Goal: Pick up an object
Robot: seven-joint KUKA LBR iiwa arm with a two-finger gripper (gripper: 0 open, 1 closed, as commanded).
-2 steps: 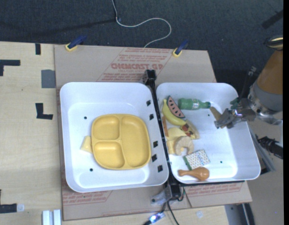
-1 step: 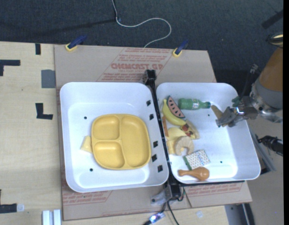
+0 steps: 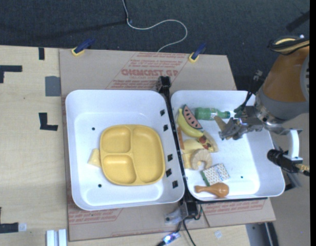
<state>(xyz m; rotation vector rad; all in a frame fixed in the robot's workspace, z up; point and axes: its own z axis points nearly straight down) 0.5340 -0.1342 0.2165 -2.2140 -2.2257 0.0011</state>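
Camera view: the bench carries two shallow white bins side by side on a sheet of cardboard. The left bin holds a yellow divided tray, and a pale yellow piece pokes out from under the tray's left edge, mostly hidden. The right bin holds a cluster of toy foods along its left side: a watermelon slice, a banana just below it, a green bottle lying on its side near the top, a pale bitten ring, a checked packet and a drumstick near the front wall. Several of these overlap, so the small items between the banana and the ring are hard to tell apart. The arm reaches in from the right and is cut off at the frame edge. Its end effector sits low over the right bin, just right of the bottle and banana; the dark fingers blur together, so whether they are spread or closed cannot be told, and no object is seen between them
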